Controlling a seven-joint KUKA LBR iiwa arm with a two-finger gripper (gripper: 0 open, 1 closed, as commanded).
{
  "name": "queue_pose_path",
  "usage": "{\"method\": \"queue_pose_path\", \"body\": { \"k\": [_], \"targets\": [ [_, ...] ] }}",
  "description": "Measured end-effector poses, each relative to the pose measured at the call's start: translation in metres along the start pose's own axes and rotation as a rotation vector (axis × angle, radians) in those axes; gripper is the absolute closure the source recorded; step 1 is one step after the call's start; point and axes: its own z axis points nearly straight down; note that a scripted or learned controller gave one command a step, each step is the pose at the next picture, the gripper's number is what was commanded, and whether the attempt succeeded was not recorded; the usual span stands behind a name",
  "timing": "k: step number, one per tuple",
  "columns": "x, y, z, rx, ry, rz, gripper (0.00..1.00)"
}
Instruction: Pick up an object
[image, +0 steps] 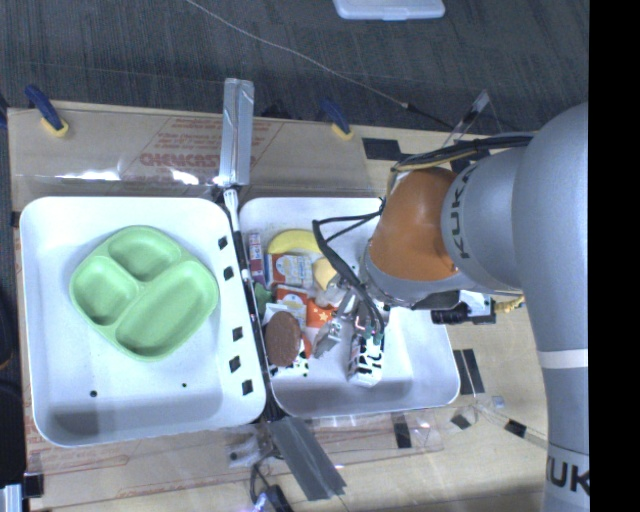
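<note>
fingers (335, 335) low over right bin (430, 385) clutter; spread and grasp: cannot tell. orange packet (316, 314) just left, brown disc (283, 338) further left.

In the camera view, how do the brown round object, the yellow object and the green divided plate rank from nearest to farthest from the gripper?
From the gripper:
1. Brown round object, just left of it, same bin.
2. Yellow object, at that bin's far side.
3. Green divided plate, in the left bin.
</note>
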Motion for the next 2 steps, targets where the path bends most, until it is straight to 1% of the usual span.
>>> {"method": "queue_pose_path", "body": {
  "k": [1, 2],
  "targets": [
    [-0.025, 0.038, -0.002, -0.013, 0.006, 0.039, 0.0],
    [-0.002, 0.023, 0.001, -0.022, 0.013, 0.041, 0.0]
  ]
}}
